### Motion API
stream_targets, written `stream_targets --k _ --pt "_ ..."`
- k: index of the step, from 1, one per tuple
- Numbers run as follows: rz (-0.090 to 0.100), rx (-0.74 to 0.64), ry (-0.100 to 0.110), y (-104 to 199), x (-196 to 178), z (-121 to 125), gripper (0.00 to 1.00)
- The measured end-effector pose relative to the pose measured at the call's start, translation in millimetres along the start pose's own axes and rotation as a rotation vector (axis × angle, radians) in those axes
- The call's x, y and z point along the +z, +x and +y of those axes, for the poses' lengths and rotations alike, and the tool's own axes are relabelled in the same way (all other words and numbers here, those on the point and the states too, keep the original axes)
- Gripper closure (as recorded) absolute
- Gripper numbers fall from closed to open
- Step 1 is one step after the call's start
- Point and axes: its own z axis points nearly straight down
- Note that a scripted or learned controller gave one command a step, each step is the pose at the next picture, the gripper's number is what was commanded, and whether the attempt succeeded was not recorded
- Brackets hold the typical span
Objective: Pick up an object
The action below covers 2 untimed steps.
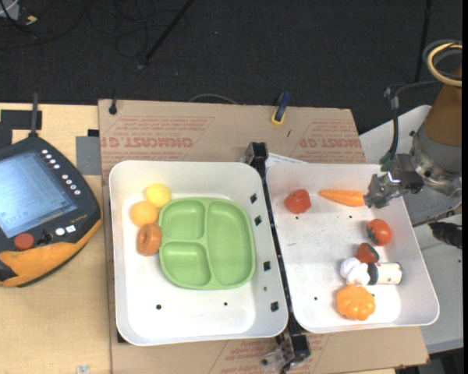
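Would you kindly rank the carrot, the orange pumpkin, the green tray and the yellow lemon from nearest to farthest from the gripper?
From the gripper, at the right bin's far right edge:
1. Carrot, right beside it in the right bin.
2. Pumpkin, at that bin's near side.
3. Green tray, in the left bin's middle.
4. Lemon, at the left bin's far left.

Bench (54, 318): cardboard sheet (218, 131), two white bins (140, 302) on it side by side; control pendant (31, 209) left.
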Motion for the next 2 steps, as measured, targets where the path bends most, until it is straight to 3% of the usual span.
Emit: stream_targets --k 2 --pt "0.001 -0.003 0.002 111.7 0.3 18.0 1.0"
